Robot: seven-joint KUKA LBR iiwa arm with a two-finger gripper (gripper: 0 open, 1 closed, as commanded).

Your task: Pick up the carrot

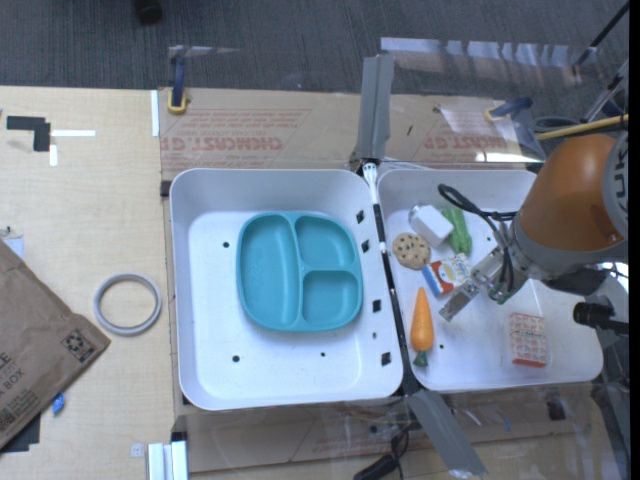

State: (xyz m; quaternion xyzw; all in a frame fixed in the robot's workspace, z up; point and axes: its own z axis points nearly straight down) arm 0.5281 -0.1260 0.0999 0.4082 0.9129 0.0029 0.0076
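Carrot (421,321): we log it left of and below gripper (455,302), long axis upright in view; finger state unreadable.

Light wooden bench (80,218) carries two white bins (190,298) side by side, tape ring (128,302), cardboard box (35,343) at left edge.

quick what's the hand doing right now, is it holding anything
Hand: over the right bin, beside the carrot; whether open or closed cannot be told, and nothing visibly held.
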